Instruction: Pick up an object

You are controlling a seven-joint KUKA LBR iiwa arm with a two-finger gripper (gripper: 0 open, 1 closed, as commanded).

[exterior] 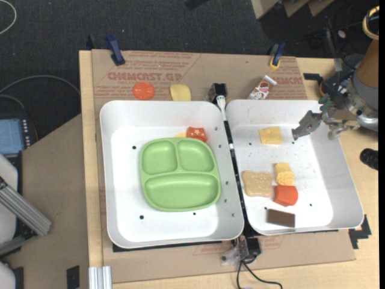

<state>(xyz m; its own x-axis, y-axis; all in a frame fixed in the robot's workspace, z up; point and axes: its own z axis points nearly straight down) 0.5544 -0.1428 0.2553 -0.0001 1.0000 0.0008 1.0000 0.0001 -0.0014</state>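
Note:
My gripper [317,129] hangs over the far right part of the right bin [337,161], reaching in from the right. It is open, its fingers spread with nothing between them. A pale yellow cheese square [271,136] lies just left of the left fingertip [302,129], apart from it. Nearer the front of the same bin lie a toast slice [257,183], a yellow corn piece [284,173], an orange-red block [286,194] and a brown bar [280,217].
The left bin [117,161] holds a green divided plate [179,173] and a small red piece [196,133] at its far edge. Behind the bins on the cardboard sit an orange disc [144,90], a yellow lump [180,93] and a small packet [261,89].

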